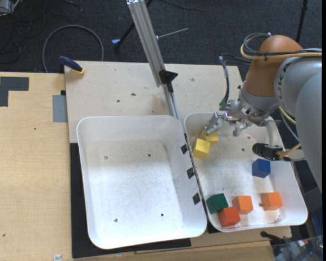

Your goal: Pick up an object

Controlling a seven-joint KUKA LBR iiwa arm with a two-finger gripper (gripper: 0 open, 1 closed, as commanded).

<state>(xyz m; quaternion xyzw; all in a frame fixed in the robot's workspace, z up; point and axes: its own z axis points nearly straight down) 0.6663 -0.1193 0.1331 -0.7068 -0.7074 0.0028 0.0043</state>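
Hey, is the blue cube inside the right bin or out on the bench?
Inside. The blue cube rests on the right bin's white floor, near its right wall, apart from the other blocks.

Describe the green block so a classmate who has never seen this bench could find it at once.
Start at the right-hand white bin and look along its near edge, where a small cluster of blocks lies. The green block is the leftmost of them, touching the red block. It is the only green one there; its neighbours are red and orange.
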